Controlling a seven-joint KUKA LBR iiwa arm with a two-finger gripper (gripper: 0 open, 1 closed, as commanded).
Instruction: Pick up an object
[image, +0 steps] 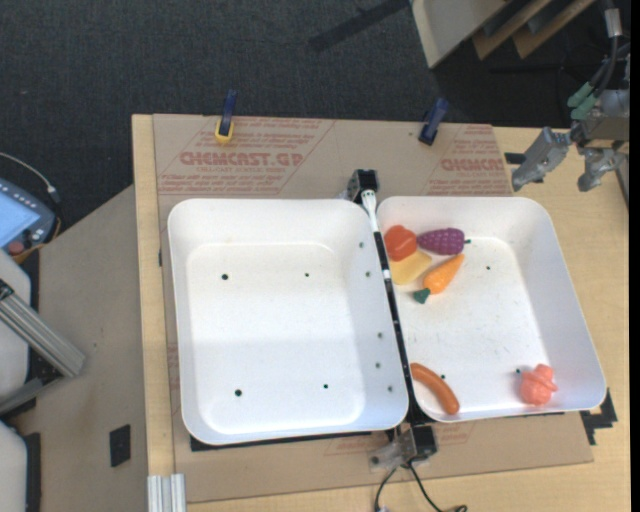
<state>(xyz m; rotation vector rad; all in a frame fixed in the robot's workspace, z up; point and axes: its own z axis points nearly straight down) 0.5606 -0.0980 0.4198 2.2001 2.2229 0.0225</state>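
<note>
The two grey metal fingers (529, 166) stand spread apart with nothing between them; the gripper (562, 165) hangs at the upper right, beyond the right bin's (560, 250) far corner. Inside that smooth white bin, glossy plastic foods cluster against the left wall: a red pepper (400, 242), a knobbly purple grape bunch (441, 240), a yellow wedge (409, 268) and a tapered orange carrot (441, 275). A sausage (435, 387) and a lumpy pink piece (538, 384) lie along the near rim.

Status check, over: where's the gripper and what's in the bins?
Gripper open, above right bin's far corner. Toy carrot, purple piece, sausage untouched. Nothing blocking.
</note>
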